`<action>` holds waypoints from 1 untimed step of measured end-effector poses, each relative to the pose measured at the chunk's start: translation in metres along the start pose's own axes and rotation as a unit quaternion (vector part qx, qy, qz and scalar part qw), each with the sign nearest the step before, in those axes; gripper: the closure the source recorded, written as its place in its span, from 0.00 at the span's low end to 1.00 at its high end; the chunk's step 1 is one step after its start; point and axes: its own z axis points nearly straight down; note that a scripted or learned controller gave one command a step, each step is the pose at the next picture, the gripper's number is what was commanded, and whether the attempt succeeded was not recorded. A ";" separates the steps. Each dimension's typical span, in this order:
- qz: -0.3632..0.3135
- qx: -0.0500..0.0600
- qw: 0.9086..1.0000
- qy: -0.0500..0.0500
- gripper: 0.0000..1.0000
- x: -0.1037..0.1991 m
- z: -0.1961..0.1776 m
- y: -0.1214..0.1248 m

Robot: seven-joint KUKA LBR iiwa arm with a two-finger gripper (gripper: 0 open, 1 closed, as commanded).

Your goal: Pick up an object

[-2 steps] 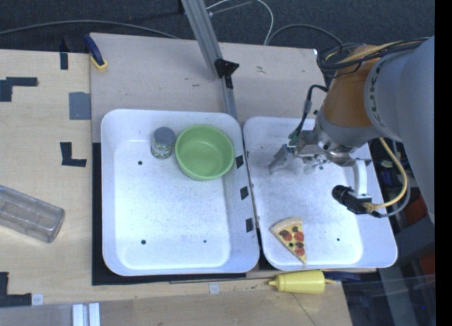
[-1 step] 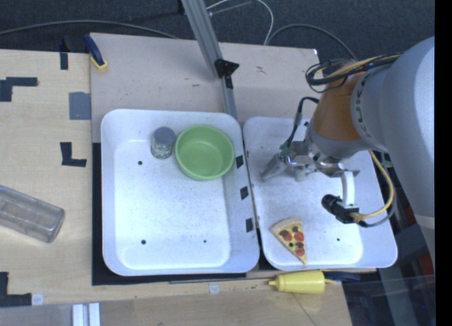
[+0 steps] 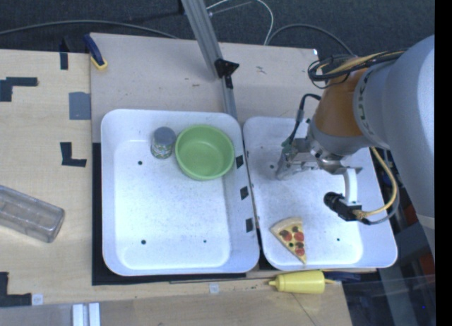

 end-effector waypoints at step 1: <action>0.001 -0.001 1.000 0.000 1.00 0.000 -0.042 0.001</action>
